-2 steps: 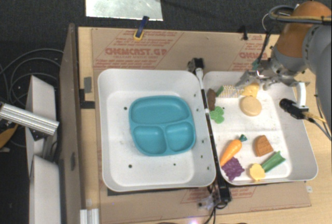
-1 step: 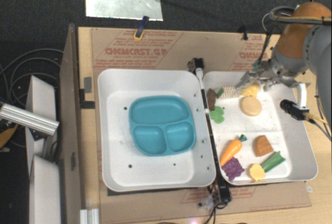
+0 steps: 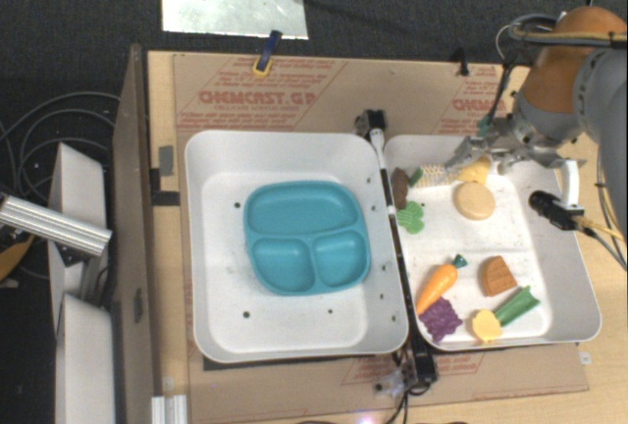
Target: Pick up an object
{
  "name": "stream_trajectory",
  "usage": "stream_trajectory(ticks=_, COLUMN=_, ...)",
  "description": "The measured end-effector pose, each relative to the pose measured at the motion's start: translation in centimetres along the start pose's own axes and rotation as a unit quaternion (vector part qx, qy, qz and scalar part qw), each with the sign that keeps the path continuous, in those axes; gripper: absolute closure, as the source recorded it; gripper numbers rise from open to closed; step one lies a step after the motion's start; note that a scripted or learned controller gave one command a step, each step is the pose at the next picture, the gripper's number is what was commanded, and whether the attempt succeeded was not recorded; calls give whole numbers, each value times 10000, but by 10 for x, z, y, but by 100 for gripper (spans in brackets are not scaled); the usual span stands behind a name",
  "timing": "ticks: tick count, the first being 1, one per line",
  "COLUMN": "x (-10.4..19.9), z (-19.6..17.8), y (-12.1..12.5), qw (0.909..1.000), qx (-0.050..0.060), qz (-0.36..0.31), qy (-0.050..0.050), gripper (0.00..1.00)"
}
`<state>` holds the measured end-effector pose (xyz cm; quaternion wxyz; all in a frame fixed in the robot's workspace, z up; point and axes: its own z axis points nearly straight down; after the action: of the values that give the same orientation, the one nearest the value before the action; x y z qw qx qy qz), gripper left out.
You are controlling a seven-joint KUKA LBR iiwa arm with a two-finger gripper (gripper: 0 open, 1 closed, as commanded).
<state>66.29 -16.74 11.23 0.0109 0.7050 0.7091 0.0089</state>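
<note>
Gripper (image 3: 478, 157) sits in the upper right of the frame, low over the top edge of the right bin (image 3: 574, 309); whether it is wide, narrow or holding something I cannot tell. A pale yellow piece (image 3: 473, 173) lies just under it, touching a round beige disc (image 3: 476, 201) below. Further down the same bin lie an orange carrot (image 3: 438, 283) with a green top, a brown wedge (image 3: 497, 275), a purple grape cluster (image 3: 441, 318), a yellow lump (image 3: 486, 324) and a green stick (image 3: 516, 304). A blue divided tray (image 3: 305, 236) rests in the left bin (image 3: 221, 167).
</note>
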Motion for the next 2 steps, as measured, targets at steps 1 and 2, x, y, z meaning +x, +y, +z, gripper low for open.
stream_trajectory(ticks=1, x=30, z=-15, y=-48, qw=9999, qx=130, qz=15, qy=15, gripper=0)
stream_trajectory(ticks=2, x=12, z=26, y=-129, qw=9998, qx=168, qz=47, qy=20, gripper=0)
